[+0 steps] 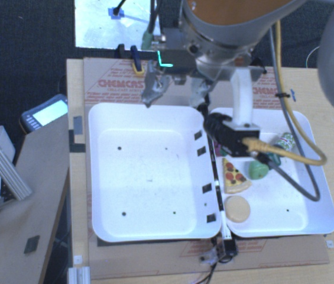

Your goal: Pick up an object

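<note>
My gripper [175, 94] hangs high over the back edge of the left bin [101, 129], close to the camera. Its two fingertips [153, 93] stand apart, so it is open with nothing between them. The objects lie in the right bin [317, 209]: a toy pizza slice [236, 178], a round tan biscuit [237, 209] in front of it, a green lump [259, 170] to its right, and a green-and-white can [285, 141] further back. All of them are to the right of and below the gripper. The arm hides the back of the right bin.
A black block with a yellow cable [234, 136] hangs from the arm over the divide between the bins. A cardboard sheet [110, 83] lies under both bins. A grey device [45, 114] sits off the bench to the left.
</note>
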{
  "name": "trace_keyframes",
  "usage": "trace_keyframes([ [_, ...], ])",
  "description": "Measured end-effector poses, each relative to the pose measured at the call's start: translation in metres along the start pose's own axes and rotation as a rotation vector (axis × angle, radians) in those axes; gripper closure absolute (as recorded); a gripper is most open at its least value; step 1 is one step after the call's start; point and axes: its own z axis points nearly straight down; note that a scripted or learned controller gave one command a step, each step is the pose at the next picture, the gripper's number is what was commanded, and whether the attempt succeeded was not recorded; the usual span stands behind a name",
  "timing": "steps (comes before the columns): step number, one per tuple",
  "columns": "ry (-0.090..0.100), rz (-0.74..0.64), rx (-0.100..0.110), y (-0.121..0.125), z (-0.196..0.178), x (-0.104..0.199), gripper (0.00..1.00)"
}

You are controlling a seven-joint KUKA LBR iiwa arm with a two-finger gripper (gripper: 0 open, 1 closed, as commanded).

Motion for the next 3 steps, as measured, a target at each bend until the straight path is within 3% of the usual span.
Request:
trace_keyframes([
  [1, 0.002, -0.003, -0.002, 0.0, -0.011, 0.0, 1.0],
  [2, 0.001, -0.005, -0.001, 0.0, -0.011, 0.0, 0.0],
  [3, 0.003, -0.008, -0.004, 0.001, -0.023, 0.0, 1.0],
])
